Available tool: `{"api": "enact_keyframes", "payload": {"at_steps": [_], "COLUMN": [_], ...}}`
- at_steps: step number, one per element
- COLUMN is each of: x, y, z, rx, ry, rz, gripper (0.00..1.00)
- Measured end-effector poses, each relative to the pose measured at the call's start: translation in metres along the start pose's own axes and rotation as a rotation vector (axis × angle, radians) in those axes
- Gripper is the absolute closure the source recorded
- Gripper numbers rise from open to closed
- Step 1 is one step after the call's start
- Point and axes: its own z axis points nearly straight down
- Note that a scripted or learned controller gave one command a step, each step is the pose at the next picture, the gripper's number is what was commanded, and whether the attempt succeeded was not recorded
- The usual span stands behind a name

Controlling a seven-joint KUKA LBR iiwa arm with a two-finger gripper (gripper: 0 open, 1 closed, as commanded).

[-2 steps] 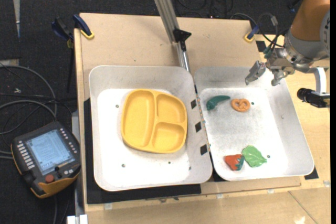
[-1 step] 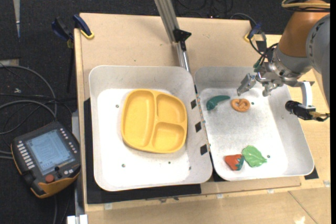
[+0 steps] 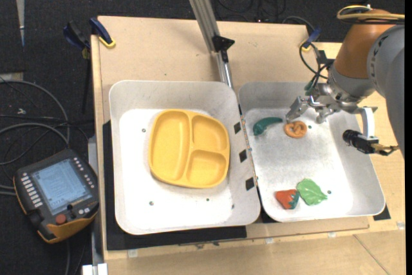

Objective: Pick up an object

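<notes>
Camera view looks down at a slant on a tan surface (image 3: pixel 161 48) carrying two shallow white bins side by side. Most of the left bin (image 3: pixel 129 113) is taken up by a yellow divided plate (image 3: pixel 189 148) lying flat near its middle, with bare white floor left as a band along every wall. The right bin (image 3: pixel 347 164) has more open room: a wide clear stretch runs through its middle and along its right wall. Near that bin's far-left corner lies a teal object (image 3: pixel 265 125), and just beside it, toward the bin's far edge, a small orange ring-shaped object (image 3: pixel 296 130). By the near edge sit a red object (image 3: pixel 286 198) and a green object (image 3: pixel 311 192), touching each other. The grey arm with its orange band (image 3: pixel 360 48) reaches in over the right bin's far-right corner. Its pincer (image 3: pixel 308 107) hangs low just above and behind the orange ring, close to the bin's far wall; its metal fingers appear spread apart with nothing between them, though contact with the ring cannot be told.
</notes>
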Motion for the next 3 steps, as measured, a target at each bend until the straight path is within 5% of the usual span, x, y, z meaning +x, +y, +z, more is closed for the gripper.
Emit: {"api": "enact_keyframes", "payload": {"at_steps": [1,3], "x": [0.0,0.002], "y": [0.001,0.005], "z": [-0.013,-0.122], "rx": [-0.006,-0.012], "ry": [-0.001,-0.003], "rz": [-0.001,0.0], "gripper": [1.0,1.0]}}
